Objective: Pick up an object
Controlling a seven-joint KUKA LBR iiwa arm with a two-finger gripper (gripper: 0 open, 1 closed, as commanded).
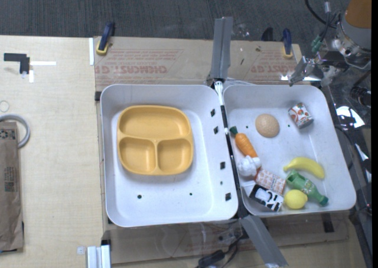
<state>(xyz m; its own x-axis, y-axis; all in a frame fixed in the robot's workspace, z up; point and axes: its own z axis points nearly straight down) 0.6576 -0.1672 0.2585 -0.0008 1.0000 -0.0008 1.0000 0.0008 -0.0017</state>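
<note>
While the arm point(358, 1) hangs above the table's far right corner, its claw point(307, 71) sits just past the far rim of the right bin point(336, 143), over the cardboard sheet point(159, 60) that lies along the table's far edge. I cannot tell how the claw is set; nothing is seen in it. All the small things lie in the right bin. A tan egg-shaped ball point(267, 125) rests near the bin's far middle, and a small printed can point(300, 115) lies on its side towards the far right corner. A toy carrot point(244, 143) lies along the left wall, with a white and red piece point(248, 167) just below it. A banana point(305, 167) lies to the right, near the right wall. Towards the near edge are crowded a patterned packet point(270, 180), a black and white box point(266, 196), a lemon point(296, 199) and a green bottle point(306, 188), each touching or just beside its neighbour. In the left bin point(112, 160) lies a yellow divided plate point(156, 140), near the far left corner. Two blue clamps point(106, 36) hold the cardboard at the far edge.
</note>
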